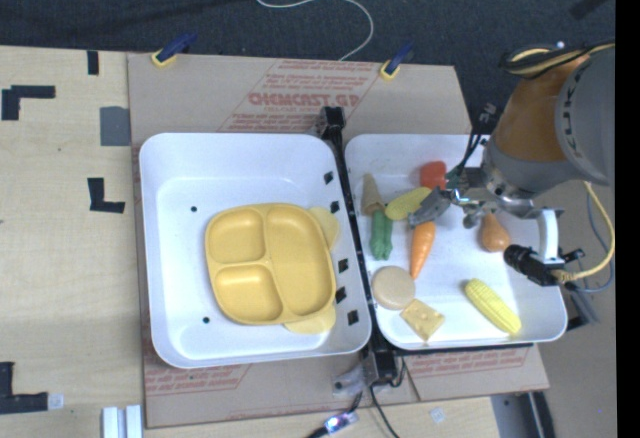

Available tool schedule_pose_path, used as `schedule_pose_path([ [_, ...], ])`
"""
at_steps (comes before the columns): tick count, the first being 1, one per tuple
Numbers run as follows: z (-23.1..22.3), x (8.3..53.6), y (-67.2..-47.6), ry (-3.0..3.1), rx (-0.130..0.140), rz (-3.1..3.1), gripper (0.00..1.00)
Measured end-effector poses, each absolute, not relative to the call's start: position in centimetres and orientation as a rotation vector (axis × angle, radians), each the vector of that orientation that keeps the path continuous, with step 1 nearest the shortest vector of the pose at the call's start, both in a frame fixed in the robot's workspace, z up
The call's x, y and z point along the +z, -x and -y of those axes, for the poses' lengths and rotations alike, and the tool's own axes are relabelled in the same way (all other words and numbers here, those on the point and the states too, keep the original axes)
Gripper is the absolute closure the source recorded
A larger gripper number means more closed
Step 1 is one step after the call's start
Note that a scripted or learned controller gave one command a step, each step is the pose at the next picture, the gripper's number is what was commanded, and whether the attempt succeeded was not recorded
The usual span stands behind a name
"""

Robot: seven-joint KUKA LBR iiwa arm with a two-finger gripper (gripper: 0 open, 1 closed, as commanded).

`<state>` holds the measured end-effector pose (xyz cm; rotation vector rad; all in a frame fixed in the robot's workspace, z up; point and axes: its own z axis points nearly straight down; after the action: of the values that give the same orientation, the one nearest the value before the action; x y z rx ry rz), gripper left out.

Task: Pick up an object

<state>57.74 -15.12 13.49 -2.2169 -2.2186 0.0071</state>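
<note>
Right bin (545, 331) taken as landmark. Toy food scattered loose across its floor, spaced apart, presumably so single pieces can be reached from above.

Pincer (447, 198) low in the bin's upper middle, just over the carrot's (421, 244) thick end and beside the yellow pepper (407, 203). Tips seem to touch or nearly touch the carrot top. Apart or together: cannot tell, dark parts blur into one another. Nothing seen gripped between tips.

Red tomato (433, 173) just above the pincer, toward the bin's far wall. Green cucumber (381, 234) along the bin's left wall, tan piece (370, 194) above it. Round beige disc (392, 287) and cheese wedge (423, 318) near the bin's front-left corner. Corn cob (491, 306) lying slantwise near the front wall. Brownish potato-like piece (493, 232) under the wrist, toward the right wall.

Left of the bin, a second bin (170, 166) holding a yellow divided plate (270, 261), well apart from the pincer.

Likely target, by position: carrot or pepper. Judged stage: descent onto a pick, lift not begun. Risk: crowded neighbours nudged aside.
</note>
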Motion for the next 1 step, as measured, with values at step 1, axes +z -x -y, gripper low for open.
schedule_pose_path([
  [1,15.03,8.17,-57.7,2.219,0.003,2.224,0.0],
])
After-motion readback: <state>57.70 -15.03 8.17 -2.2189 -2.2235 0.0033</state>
